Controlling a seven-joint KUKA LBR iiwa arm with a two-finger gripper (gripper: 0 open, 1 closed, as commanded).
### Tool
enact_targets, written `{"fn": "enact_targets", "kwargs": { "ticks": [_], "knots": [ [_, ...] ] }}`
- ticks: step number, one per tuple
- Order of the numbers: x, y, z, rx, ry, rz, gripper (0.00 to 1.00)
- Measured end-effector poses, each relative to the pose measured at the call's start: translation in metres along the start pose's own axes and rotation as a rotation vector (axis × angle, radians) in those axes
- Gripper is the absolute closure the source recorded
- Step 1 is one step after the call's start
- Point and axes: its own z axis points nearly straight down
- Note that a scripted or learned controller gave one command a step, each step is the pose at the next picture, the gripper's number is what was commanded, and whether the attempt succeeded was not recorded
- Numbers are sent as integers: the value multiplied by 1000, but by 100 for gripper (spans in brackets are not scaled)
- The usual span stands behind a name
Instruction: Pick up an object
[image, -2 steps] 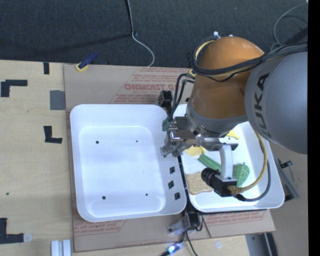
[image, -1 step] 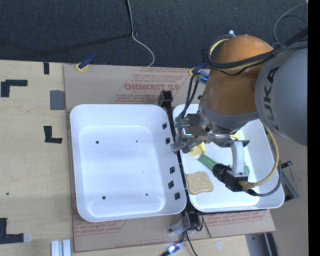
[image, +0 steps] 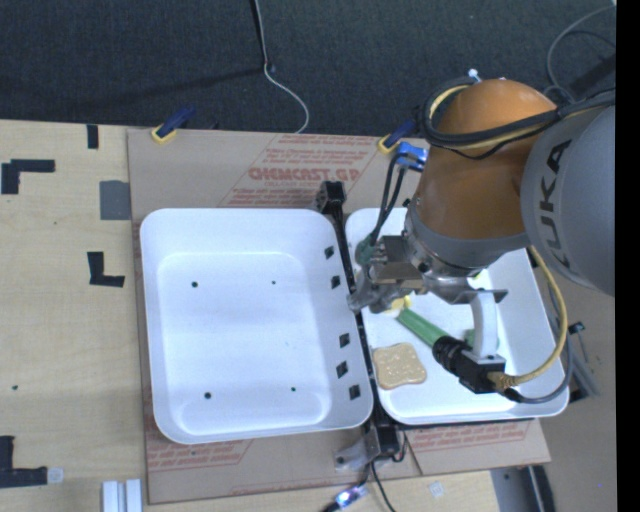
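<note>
The gripper (image: 385, 290) hangs low over the right bin (image: 535, 300) by its left wall; whether it grips anything cannot be told. A green stick (image: 420, 327) lies just beside it, a tan cracker (image: 400, 366) nearer the camera. The left bin (image: 165, 300) sits beyond.

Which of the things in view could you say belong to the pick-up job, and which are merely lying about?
Job:
gripper, low in the right bin
tan waffle-shaped piece
green stick

Lying about:
left bin
cardboard sheet
white cable
</note>
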Motion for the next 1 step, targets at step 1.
{"fn": "enact_targets", "kwargs": {
  "ticks": [1],
  "knots": [
    [-54,1,-76,-10,-1,4,100]
  ]
}}
